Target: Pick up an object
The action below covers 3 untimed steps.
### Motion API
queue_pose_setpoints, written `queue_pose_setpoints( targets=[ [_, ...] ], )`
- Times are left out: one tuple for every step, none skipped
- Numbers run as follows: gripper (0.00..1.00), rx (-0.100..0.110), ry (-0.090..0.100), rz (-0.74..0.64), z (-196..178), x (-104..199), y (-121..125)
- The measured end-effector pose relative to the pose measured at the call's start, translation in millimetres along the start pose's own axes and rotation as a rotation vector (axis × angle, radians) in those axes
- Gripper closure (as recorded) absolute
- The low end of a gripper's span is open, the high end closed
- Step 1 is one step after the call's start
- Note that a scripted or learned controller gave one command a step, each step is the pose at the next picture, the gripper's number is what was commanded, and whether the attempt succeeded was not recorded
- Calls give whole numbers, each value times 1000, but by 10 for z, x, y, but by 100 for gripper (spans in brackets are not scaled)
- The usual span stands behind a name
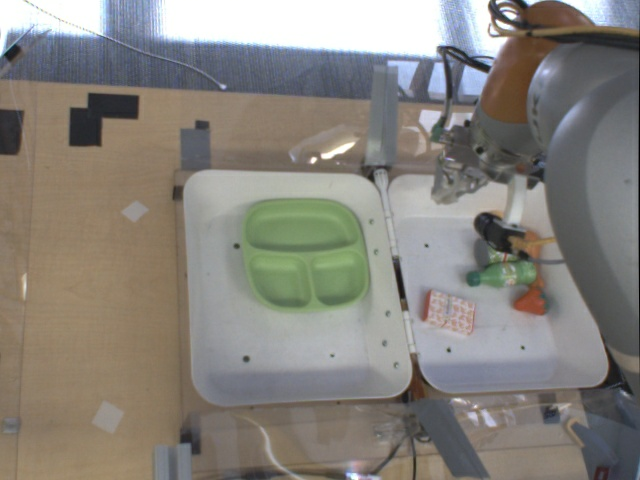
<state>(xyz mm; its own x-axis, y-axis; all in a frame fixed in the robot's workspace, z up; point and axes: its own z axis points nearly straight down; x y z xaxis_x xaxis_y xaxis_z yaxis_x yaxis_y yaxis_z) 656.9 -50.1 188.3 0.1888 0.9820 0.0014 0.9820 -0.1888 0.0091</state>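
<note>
While the gripper [452, 186] hangs over the far left part of the right bin [500, 363], how far it is open cannot be told from this slant. A green bottle [503, 274] lies on its side nearer and to the right of the gripper, apart from it. A small orange-red object [531, 302] lies just beside the bottle's right end. A pink-and-white checkered packet [449, 311] lies flat, nearer still, almost straight below the gripper. A green divided tray [304, 253] sits in the left bin [215, 348].
</note>
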Motion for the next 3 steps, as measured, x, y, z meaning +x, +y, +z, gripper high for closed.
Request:
queue_pose_setpoints(
  targets=[
    [100,7,-2,457,33,331,-61],
    [100,10,-2,642,30,749,-914],
    [100,12,-4,826,29,1167,-1727]
  ],
)
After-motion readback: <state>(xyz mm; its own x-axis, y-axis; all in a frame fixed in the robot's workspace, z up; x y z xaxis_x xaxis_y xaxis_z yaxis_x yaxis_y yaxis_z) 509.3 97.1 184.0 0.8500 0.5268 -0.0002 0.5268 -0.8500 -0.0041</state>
